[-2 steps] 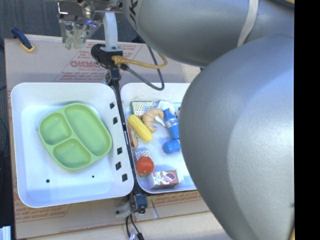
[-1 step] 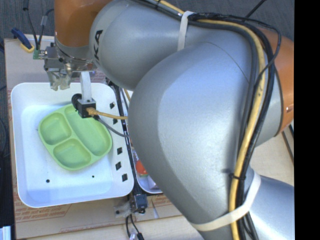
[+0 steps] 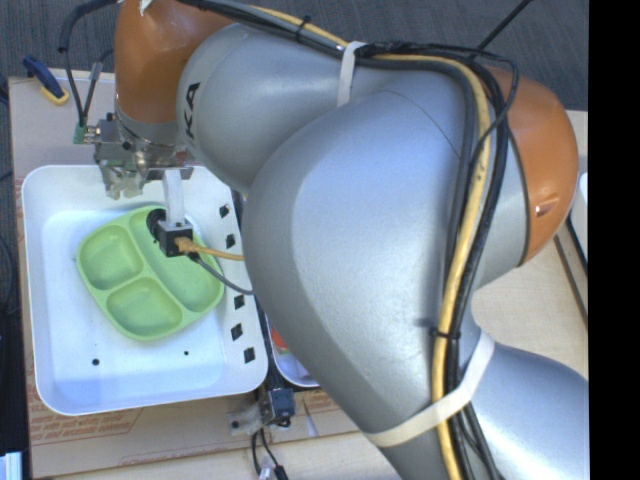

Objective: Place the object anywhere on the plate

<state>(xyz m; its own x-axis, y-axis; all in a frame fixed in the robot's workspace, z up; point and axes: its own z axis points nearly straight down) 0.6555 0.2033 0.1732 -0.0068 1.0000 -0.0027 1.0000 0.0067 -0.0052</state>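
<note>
A light green plate (image 3: 125,263) with three compartments lies tilted in the left bin (image 3: 60,368). My gripper (image 3: 148,190) hangs over the bin's far edge, just above the plate's far right corner. A small black piece (image 3: 168,234) with a yellowish cable running off to the right sits at that corner, below the gripper. I cannot tell whether it is a loose object or part of the gripper. The arm's grey body hides most of the right side of the view.
A sliver of the right bin (image 3: 292,368) shows under the arm, with a bit of something orange-red (image 3: 277,346) in it. A blue-handled tool (image 3: 45,76) lies on the bench at the back left. White bin floor surrounds the plate at the front and left.
</note>
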